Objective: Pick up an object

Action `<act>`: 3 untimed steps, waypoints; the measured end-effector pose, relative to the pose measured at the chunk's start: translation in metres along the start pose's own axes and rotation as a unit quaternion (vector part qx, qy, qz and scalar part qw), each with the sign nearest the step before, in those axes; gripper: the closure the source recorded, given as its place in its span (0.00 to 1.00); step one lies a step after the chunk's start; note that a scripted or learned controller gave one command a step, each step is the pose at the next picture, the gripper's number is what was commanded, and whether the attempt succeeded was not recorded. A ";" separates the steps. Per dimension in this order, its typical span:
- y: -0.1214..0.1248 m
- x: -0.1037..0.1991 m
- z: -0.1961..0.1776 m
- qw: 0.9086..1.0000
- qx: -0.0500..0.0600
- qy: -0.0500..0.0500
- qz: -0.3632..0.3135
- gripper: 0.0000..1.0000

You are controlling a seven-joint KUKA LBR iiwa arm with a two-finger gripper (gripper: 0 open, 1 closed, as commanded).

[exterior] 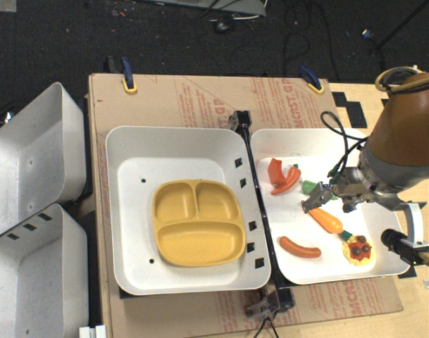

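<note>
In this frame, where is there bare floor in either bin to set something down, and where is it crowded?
Left bin: a bare margin rings the yellow divided plate, widest along the far wall. Right bin: bare at the far end beyond the red pepper, and a strip near the sausage. Crowded: around the gripper, carrot and pizza slice.

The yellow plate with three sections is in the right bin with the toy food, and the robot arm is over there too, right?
Not quite. The camera view shows the yellow plate in the left bin, by itself. The toy food, like the sausage and carrot, lies in the right bin, and the gripper is over that bin.
</note>
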State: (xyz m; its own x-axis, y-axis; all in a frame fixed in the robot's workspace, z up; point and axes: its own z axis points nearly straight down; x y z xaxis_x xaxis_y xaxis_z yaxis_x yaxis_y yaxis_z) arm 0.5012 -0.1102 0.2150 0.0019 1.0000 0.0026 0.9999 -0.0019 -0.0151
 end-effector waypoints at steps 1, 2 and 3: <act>0.003 0.000 -0.007 1.000 -0.007 -0.001 -0.001 0.00; 0.005 -0.005 0.056 1.000 -0.004 -0.001 0.000 0.00; -0.002 -0.003 0.118 1.000 -0.004 0.000 0.000 0.00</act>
State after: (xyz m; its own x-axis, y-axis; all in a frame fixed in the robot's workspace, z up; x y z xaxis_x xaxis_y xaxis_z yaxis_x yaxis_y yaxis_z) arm 0.4977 -0.1125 0.0973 0.0021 1.0000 0.0024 1.0000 -0.0021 -0.0076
